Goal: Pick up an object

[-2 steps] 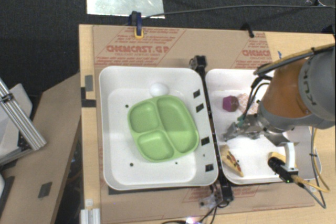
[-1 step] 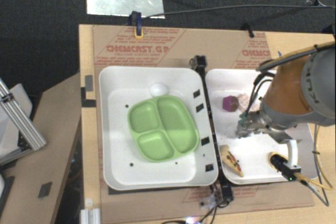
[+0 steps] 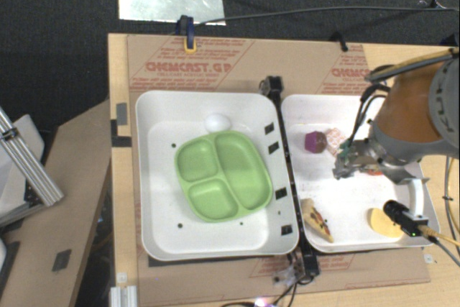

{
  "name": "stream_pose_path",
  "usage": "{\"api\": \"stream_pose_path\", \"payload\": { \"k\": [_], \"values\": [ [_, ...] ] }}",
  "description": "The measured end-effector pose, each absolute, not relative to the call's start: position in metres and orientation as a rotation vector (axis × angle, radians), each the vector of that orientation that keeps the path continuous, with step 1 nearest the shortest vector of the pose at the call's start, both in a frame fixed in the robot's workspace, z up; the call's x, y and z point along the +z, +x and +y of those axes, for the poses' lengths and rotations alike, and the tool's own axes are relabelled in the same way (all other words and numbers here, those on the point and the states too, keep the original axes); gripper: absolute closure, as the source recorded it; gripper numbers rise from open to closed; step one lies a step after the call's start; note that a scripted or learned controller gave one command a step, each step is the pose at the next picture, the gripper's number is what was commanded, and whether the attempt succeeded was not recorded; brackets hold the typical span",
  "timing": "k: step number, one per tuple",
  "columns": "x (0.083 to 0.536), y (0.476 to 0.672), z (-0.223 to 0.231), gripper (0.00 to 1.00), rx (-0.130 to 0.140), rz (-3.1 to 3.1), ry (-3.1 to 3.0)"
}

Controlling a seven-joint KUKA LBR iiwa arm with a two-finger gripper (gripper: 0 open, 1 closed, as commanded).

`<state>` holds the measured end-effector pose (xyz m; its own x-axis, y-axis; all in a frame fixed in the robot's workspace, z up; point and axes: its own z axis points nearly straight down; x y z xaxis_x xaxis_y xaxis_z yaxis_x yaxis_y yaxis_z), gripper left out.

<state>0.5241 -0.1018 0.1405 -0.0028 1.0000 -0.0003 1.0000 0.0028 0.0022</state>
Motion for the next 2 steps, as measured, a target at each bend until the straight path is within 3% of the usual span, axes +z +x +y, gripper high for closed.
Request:
{"api": "stream_pose_path", "payload": {
  "k": [2],
  "values": [
    [0.229, 0.529, -0.092, 1.0, 0.006, 2.223, 2.213]
  ]
}}
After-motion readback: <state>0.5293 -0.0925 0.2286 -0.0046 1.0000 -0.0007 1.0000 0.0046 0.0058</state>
